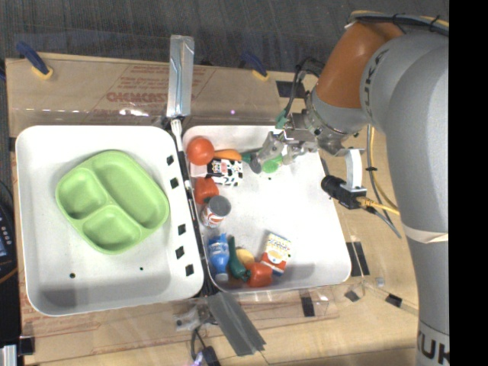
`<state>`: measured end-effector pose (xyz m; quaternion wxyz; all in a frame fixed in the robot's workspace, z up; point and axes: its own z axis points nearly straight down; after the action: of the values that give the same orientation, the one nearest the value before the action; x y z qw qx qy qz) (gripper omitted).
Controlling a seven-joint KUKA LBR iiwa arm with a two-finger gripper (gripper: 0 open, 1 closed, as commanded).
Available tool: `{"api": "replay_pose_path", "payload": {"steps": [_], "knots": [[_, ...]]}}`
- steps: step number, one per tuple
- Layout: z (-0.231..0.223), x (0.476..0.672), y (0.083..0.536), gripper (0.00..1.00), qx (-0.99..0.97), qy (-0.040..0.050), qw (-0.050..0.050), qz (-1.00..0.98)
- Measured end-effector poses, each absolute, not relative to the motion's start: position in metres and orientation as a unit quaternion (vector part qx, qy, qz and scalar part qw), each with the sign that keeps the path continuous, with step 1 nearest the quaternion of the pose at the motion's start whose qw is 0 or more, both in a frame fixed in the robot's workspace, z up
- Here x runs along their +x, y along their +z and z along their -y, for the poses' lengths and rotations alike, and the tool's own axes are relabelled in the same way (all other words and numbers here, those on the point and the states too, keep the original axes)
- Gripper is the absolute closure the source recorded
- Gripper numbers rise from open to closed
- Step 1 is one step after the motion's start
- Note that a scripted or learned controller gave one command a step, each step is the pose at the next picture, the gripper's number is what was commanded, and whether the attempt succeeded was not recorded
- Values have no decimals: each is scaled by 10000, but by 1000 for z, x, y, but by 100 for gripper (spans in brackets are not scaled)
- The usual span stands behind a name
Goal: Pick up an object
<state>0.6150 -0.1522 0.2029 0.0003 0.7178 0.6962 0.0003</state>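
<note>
Desk (69,90): brown surface carrying two shallow white bins side by side, blue clamps along its far edge.

Left bin (38,280): holds one green divided plate (112,200), three compartments, lying flat toward the bin's centre-left.

Divider (180,75): a grey metal strip rising at the far end of the seam between the two bins.

Right bin (320,227): contents crowd its left wall and near edge.
- Orange ball (200,150), at the far left corner.
- Small black-and-white cow-patterned item (226,171), just right of the orange ball, with an orange piece touching its far side.
- Red-orange object (204,190), against the left wall, below the ball.
- Small can (216,210) with a grey top, just beside and below the red-orange object.
- Blue bottle (219,255), at the near left corner, among small yellow, green and red pieces.
- Small carton (277,251), white and orange, tilted, near the bin's near edge, touching a red piece at its left.

End effector (271,158): low over the far middle of the right bin, beside the cow-patterned item; a green rounded shape shows at its tip. Cannot tell whether it is apart, together or clamped on anything.

Arm (404,128): grey, orange band above the wrist, entering from the right
</note>
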Motion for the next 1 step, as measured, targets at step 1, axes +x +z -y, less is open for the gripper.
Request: {"api": "replay_pose_path", "payload": {"steps": [1], "knots": [[201,588,151,100,7050,-15,-21,-7092]]}}
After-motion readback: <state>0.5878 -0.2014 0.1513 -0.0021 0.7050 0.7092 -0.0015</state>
